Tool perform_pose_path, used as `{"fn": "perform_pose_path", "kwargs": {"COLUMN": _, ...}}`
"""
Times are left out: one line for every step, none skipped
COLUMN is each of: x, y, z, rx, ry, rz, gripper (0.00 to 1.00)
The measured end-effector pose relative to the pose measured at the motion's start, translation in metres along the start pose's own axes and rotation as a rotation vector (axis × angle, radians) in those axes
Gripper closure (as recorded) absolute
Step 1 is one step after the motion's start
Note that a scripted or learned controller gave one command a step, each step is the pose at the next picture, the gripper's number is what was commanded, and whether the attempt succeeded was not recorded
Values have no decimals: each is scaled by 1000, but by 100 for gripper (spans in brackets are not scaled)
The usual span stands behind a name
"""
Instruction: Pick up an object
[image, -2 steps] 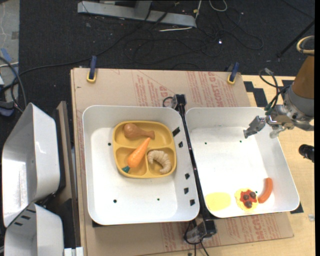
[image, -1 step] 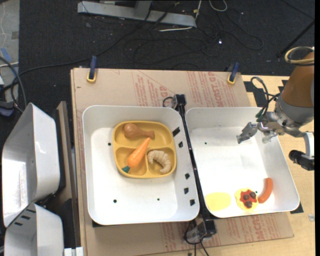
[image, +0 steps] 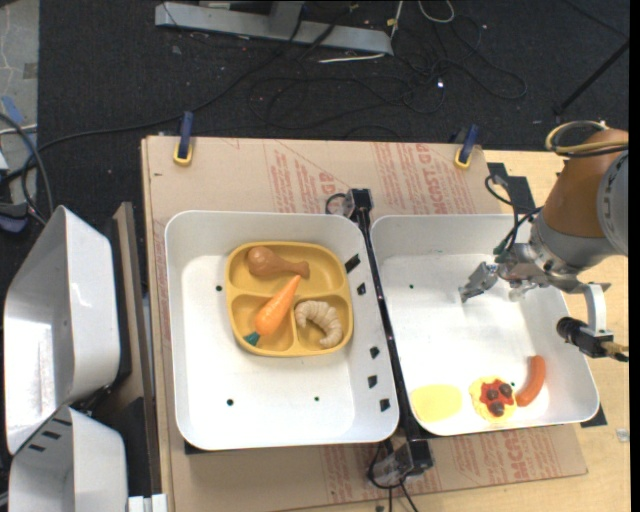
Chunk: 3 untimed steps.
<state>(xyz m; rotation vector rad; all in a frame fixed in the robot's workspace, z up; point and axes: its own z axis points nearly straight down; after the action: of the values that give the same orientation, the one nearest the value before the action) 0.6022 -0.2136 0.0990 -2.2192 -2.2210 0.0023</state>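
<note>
The gripper (image: 478, 285) hangs over the right bin (image: 440, 240), in the right middle of the frame. I cannot tell if it is open or shut. Low in that bin lie a sausage (image: 532, 380), a pizza slice (image: 493, 396) and a yellow disc (image: 436, 402). In the left bin (image: 200, 330) sits a yellow plate (image: 240, 262) with a drumstick (image: 275, 264), carrot (image: 277, 308) and shrimp (image: 322, 320). The cardboard (image: 300, 165) has red writing, too faint to read.

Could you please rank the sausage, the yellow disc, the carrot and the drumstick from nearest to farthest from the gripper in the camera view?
Measured from the gripper over the right bin:
1. Sausage, near the right bin's front right corner.
2. Yellow disc, at the right bin's front edge; close to the sausage's distance, so hard to call.
3. Carrot, in the yellow tray, left bin.
4. Drumstick, tray's rear compartment.
</note>
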Motion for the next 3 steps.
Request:
{"fn": "perform_pose_path", "kwargs": {"x": 0, "y": 1, "z": -13, "rx": -6, "ry": -2, "rz": -2, "gripper": 100}}
{"fn": "perform_pose_path", "kwargs": {"x": 0, "y": 0, "z": -77, "rx": -9, "ry": -3, "rz": -2, "gripper": 100}}
{"fn": "perform_pose_path", "kwargs": {"x": -1, "y": 1, "z": -131, "rx": -9, "ry": -3, "rz": -3, "gripper": 100}}
